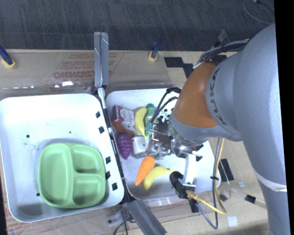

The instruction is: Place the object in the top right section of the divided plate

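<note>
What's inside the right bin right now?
In the right bin: a carrot, two bananas, purple grapes, a small can and a dark packet. The arm covers the bin's right half.

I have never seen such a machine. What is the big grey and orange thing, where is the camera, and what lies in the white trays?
The grey and orange thing is a robot arm, reaching in from the right. One fixed camera looks down from above. The arm's hand is low in the right bin, among toy food: a carrot, two bananas and purple grapes. Whether it holds anything is unclear. The left bin holds a green divided plate, where one object should go.
</note>
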Motion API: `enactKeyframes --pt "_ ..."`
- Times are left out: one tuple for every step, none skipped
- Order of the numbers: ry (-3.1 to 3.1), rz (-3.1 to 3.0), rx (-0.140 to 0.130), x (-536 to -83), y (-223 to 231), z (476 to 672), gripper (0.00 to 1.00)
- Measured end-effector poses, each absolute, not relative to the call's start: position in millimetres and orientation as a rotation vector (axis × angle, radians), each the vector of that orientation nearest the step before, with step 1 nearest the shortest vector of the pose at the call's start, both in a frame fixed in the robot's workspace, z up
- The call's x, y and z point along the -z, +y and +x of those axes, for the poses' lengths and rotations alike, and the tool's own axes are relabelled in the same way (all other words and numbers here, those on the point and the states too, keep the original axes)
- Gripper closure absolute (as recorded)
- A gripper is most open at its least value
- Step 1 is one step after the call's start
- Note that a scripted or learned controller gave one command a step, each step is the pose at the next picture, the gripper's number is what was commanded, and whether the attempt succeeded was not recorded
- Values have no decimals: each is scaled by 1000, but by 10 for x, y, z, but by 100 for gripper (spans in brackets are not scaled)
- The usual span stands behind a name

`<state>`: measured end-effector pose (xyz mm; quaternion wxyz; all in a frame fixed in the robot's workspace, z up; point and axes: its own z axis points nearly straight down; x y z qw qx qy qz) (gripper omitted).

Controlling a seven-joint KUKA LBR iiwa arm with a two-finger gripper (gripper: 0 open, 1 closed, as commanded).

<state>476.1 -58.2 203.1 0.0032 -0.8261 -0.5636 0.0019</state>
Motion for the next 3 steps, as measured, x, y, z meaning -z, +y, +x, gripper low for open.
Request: enactKeyframes --pt "-1812 -2561 -5 -1947 -84 4763 100" --pt "-1898 -2498 -6 -1905 642 4753 100" --pt "-1898 -2499 -6 -1906 641 4754 0"
